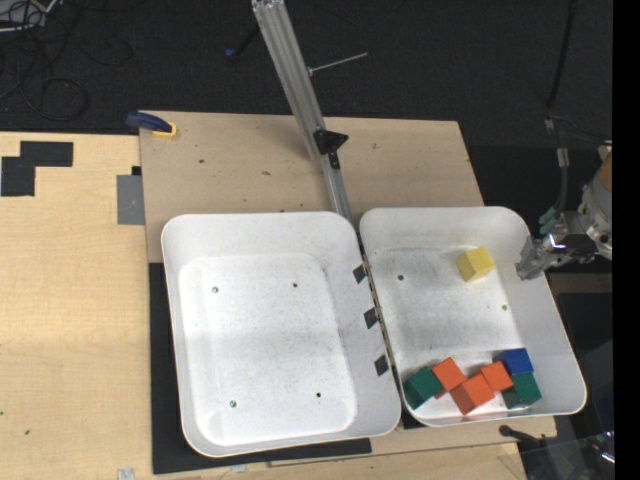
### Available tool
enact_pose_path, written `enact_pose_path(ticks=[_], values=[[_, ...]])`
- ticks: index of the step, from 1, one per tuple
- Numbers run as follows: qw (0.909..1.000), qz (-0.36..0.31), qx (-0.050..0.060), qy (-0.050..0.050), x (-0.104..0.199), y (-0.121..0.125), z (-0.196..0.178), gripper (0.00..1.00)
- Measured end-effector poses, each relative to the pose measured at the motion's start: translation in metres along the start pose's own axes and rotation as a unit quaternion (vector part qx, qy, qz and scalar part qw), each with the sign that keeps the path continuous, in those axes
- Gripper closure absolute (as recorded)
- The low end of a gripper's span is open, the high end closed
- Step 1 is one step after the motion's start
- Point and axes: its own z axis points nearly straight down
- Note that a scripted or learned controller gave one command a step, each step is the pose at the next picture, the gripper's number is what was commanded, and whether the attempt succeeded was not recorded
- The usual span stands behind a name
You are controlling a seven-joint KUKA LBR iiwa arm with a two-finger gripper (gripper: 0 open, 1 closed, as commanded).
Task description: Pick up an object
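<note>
We saw gripper [533, 261] at right edge of right bin [545, 313], just outside rim, nothing between fingers (whether wide or narrow, we could not tell). Yellow block [476, 263] lay alone near bin's far right corner, close to gripper but apart. Orange blocks [470, 385], green blocks [423, 385] and blue block [516, 361] clustered along near edge. Left bin [190, 268] sat beside it.
</note>
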Motion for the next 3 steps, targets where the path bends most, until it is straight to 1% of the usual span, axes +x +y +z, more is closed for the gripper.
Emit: enact_pose_path(ticks=[1, 2, 3], values=[[1.0000, -0.002, 0.003, 0.002, 0.063, -0.003, 0.002, 1.00], [1.0000, -0.001, 0.003, 0.002, 0.108, -0.007, -0.002, 1.00], [1.0000, -0.001, 0.003, 0.002, 0.154, -0.008, 0.010, 1.00]])
